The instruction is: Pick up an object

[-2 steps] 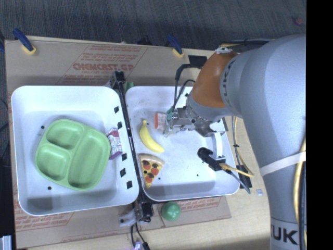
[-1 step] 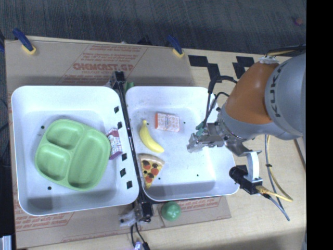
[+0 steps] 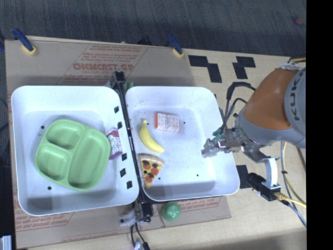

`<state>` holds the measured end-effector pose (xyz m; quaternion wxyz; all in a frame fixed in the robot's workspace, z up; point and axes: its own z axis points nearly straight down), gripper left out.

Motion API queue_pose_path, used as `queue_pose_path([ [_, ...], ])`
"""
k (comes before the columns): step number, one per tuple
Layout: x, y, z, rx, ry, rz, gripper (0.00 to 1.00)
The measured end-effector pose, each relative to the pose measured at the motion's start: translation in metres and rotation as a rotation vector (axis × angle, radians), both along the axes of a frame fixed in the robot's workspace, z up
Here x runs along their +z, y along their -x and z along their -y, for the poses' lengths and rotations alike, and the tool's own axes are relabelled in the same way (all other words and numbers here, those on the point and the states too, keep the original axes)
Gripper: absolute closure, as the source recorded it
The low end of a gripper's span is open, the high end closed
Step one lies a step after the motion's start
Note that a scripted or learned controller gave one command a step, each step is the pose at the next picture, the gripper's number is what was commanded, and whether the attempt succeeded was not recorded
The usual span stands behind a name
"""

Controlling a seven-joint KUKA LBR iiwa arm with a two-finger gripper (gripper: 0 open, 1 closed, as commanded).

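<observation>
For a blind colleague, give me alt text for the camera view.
The pincer hovers at the right bin's right side, away from a banana, carton and pizza slice. The left bin holds a green tray.

I count two white bins: one (image 3: 21, 139) at nine o'clock, one (image 3: 208, 103) at three o'clock. The nine o'clock bin holds one green divided plate (image 3: 72, 153) and one small packet (image 3: 115, 142). The other holds one banana (image 3: 149, 137), one small carton (image 3: 167, 122) and one pizza slice (image 3: 150, 169). One green ball (image 3: 170, 211) sits at six o'clock, outside both.
</observation>
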<state>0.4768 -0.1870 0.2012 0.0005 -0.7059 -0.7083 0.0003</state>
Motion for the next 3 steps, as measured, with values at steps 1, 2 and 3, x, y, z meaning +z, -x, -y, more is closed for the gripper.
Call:
queue_pose_path([
  [1,0.005,0.000,0.015,0.000,0.000,0.000,1.00],
  [2,-0.084,0.001,0.024,0.003,-0.001,-0.004,1.00],
  [3,-0.109,0.000,0.023,0.003,-0.001,-0.002,1.00],
])
